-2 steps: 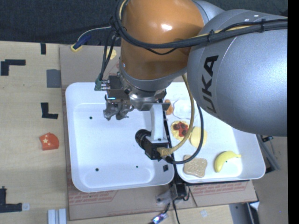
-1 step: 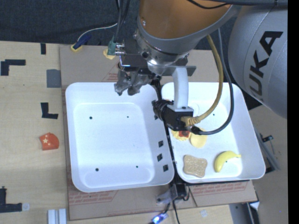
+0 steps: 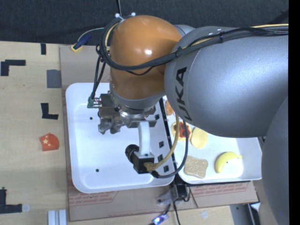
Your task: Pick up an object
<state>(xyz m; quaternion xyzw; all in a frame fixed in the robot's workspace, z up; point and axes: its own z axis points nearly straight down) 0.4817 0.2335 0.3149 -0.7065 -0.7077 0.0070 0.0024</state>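
We see a toast slice (image 3: 196, 167), what looks like a banana (image 3: 227, 161) and a pale yellow piece (image 3: 199, 138) lying in the right bin (image 3: 251, 174). The gripper (image 3: 108, 127) hangs over the left bin (image 3: 82, 142), well apart from them; whether it is spread or clenched we cannot tell. A red piece (image 3: 49, 142) sits on the bench (image 3: 23, 111).

Pale wooden bench (image 3: 28, 102), black tape marks (image 3: 47, 110) on it; brown cardboard sheet (image 3: 77, 64) atop; dark backdrop (image 3: 56, 8) behind.
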